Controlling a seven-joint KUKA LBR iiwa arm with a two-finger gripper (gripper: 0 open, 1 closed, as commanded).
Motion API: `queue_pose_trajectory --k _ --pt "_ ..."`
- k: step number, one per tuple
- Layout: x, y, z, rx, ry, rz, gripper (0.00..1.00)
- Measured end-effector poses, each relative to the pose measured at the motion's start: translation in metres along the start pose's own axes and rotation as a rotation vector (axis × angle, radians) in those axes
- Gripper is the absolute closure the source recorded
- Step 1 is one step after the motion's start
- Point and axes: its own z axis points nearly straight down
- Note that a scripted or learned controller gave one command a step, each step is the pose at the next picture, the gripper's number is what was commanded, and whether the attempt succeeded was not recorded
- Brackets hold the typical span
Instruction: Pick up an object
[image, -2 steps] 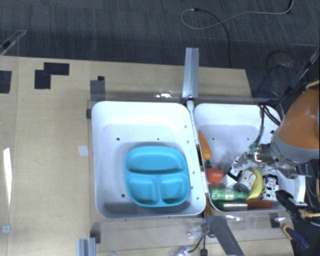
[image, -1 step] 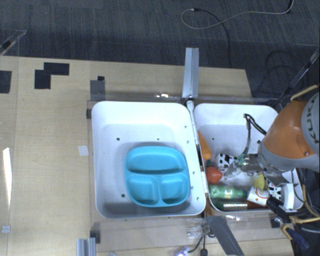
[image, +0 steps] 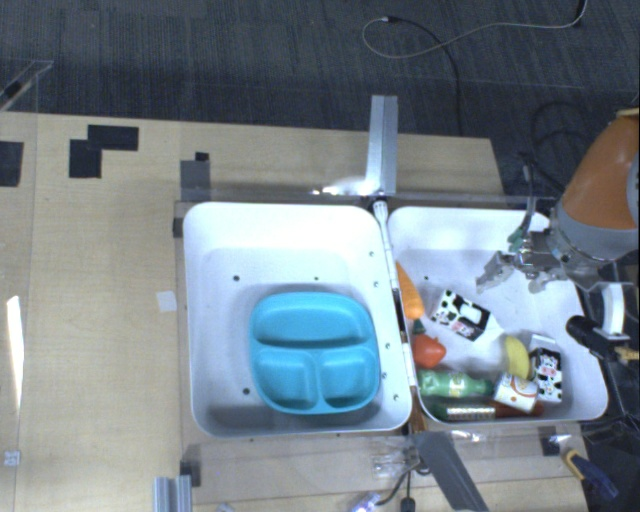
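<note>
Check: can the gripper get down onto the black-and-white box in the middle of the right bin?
Probably yes. The gripper hangs above the right bin, and the black-and-white box lies alone on bare floor; the tomato and carrot sit apart from it.

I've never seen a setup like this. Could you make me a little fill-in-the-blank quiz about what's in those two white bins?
1. The blue divided tray lies in the ____ bin of the camera view.
2. The carrot lies along the right bin's ____ wall.
3. The green bottle lies on its ____, below the tomato.
4. The end effector hangs above the ____ bin.

Missing words: left; left; side; right
</note>
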Motion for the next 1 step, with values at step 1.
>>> queue_pose_trajectory --k 1 --pt "0.0643 -0.0373 0.0383 -0.004 0.001 -0.064 0.0"
